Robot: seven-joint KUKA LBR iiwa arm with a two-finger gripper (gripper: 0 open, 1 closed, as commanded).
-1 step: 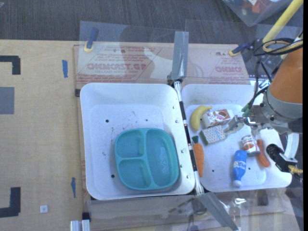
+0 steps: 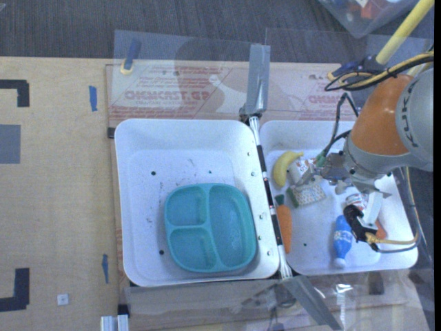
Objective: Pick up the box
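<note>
- Camera view, arm: the arm [image 2: 383,126] reaches in from the right. It places the gripper [image 2: 311,174] low over the left half of the right bin [image 2: 313,247].
- Camera view, box: the box [image 2: 307,195] lies flat on the floor of the right bin, near the wall between the bins. It sits just in front of the gripper and looks tilted out of line with the bin walls.
- Camera view, gripper state: it cannot be told whether the gripper is spread or pressed together. The view does not show the box held.
- Camera view, purpose of pose: the gripper appears to sit close to the box for a descent or a grasp. The lift is judged not yet done, since the box rests on the bin floor.
- Camera view, obstacles:
  - A banana [image 2: 285,167] lies just behind the box, beside the gripper, and could be caught by mistake.
  - A carrot [image 2: 284,227] lies along the dividing wall, just in front of the box, and narrows the approach on that side.
  - A blue bottle [image 2: 342,240] lies farther to the right, apart from the box.
- Camera view, other items: the left bin [image 2: 138,150] holds a teal tray [image 2: 210,227], well apart from the work area.
</note>
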